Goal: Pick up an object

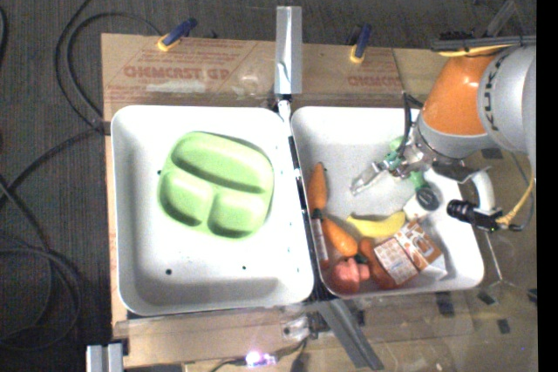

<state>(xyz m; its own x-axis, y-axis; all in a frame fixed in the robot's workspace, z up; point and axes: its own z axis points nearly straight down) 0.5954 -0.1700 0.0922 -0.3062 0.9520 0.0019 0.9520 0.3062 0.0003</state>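
"KUKA" runs down the arm (488,100). The gripper (377,174) hangs in the right bin (349,131); its opening cannot be told. A banana (379,225) lies at its 6 o'clock.

Faint red lettering, upside down, runs across the brown cardboard sheet (209,72) behind the two bins; it seems to read "CHEMCAST GP". Part of the black word "KUKA" shows on the grey arm (504,104). The snack packet's (403,254) print is too small to read.
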